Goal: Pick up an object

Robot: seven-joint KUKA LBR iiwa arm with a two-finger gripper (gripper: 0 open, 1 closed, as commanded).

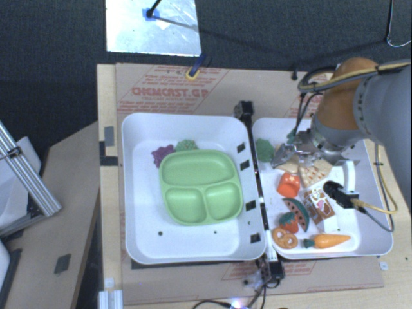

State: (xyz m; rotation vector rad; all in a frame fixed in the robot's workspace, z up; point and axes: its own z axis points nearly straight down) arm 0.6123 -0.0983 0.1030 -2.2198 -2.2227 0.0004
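My gripper (287,156) is low in the right bin (376,237), near its back left part. It hangs just right of a green toy vegetable (264,150) and right above a pale flat piece (291,168). A tan waffle-like piece (317,171) lies just to its right. In front of it sits an orange-red pepper (289,184). Further forward lie a watermelon slice (298,212), a round orange slice (284,237), a carrot (329,241) and a small brown and white piece (320,206). Nothing shows as lifted.
The left bin (138,172) holds a green divided plate (199,187), with purple grapes (162,153) and a green leafy piece (187,145) behind it. A black-clipped divider (252,172) separates the bins. The grey arm (380,111) crosses the right bin's back right.
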